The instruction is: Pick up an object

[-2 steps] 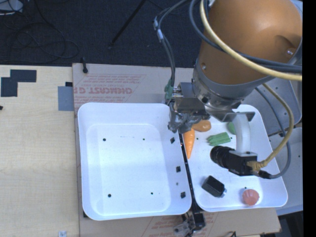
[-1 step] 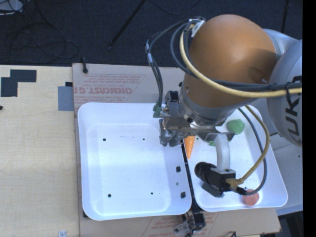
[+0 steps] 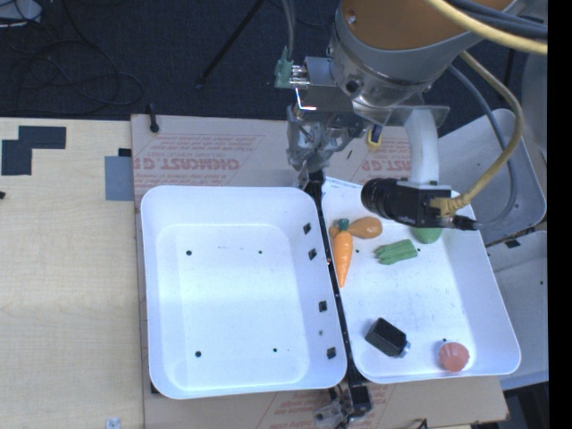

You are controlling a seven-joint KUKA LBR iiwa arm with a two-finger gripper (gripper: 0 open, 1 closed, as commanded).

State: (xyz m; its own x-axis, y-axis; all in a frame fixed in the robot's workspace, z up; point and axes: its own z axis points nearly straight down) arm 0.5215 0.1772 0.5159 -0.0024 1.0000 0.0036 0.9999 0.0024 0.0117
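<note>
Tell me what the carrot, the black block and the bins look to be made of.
Carrot: likely moulded plastic, a toy by its even orange and smooth look.
Black block: matte, no shine; possibly foam or rubber, hard to tell.
Bins, left and right: smooth white plastic, probably, with rounded moulded rims.

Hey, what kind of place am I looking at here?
Probably a robotics lab bench for grasping trials: a robot arm above two white bins, toy items like a carrot, and loose cables on the floor.

The pale bench (image 3: 63,266) carries a cardboard sheet (image 3: 214,155), apparently under two white bins (image 3: 156,239).
</note>
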